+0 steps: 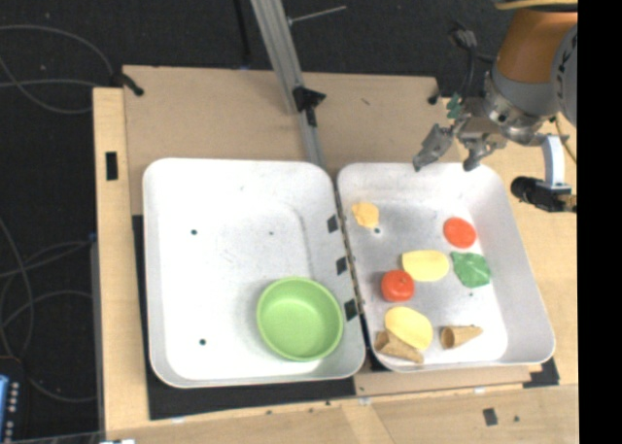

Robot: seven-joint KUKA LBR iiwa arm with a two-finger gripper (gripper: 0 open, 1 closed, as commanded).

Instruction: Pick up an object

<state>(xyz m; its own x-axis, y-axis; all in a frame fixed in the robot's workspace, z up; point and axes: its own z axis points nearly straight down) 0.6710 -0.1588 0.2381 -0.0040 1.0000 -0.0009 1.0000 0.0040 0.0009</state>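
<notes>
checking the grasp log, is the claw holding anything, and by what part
Nothing is held. The claw is open, its fingers bare, above the far rim of the right bin.

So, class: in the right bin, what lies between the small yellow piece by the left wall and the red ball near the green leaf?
Nothing: the camera view shows bare white bin floor between the small yellow piece and the red ball.

arm reaching in from right, wrist tilting down | claw (450, 154) hanging with fingers spread, gripping nothing
</notes>
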